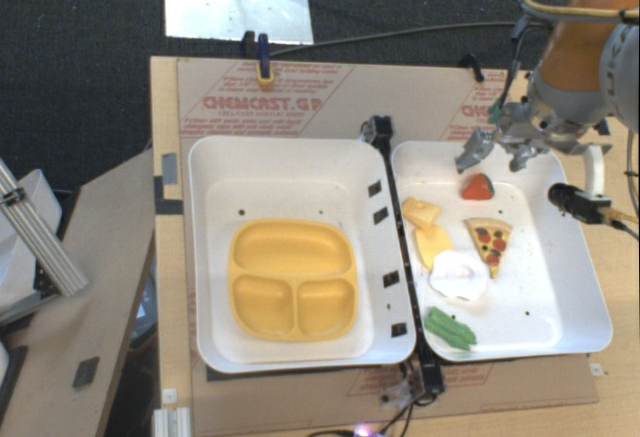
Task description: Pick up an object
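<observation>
The counter [300,90] is filling the middle of the frame, carrying two white bins side by side. The left bin [215,175] is holding a yellow tray [293,277] with three compartments. The right bin [580,310] is holding small play foods: a pizza slice [489,241] near its centre, a yellow piece [428,230] by the divider, a white piece [459,275] below that, a green pod [450,328] at the lower edge, and a red piece [477,187] near the upper rim. The arm [585,45] is reaching in from the upper right, and its gripper [497,153] is hanging over the bin's upper part with jaws apart, holding nothing. The red piece is lying just below and slightly left of the jaws, the nearest thing to them; it looks roundish, so the approach angle should matter little.
</observation>
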You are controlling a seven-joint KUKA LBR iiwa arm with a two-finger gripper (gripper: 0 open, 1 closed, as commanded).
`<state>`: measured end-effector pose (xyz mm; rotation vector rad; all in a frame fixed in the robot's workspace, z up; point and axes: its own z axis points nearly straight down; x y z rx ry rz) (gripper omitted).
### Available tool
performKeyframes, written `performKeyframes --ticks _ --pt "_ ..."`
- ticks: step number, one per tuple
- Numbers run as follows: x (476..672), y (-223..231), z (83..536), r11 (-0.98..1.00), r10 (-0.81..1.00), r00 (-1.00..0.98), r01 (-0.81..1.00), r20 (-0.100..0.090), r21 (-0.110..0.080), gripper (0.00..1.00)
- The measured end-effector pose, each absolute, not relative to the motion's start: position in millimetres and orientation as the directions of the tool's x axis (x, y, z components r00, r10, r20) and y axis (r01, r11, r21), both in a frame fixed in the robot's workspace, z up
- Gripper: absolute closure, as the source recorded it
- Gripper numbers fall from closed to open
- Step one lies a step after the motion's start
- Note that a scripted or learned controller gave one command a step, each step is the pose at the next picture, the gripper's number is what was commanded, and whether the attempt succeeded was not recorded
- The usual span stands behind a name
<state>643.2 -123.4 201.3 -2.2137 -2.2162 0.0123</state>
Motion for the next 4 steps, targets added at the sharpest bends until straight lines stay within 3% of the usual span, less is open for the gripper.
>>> performKeyframes --ticks 1,4 --pt "645.8 -123 210 0.003 1.0 -0.003 1.0 0.0 0.001 0.0" --pt "651.8 -109 83 0.007 1.0 -0.007 1.0 0.0 0.0 0.0"
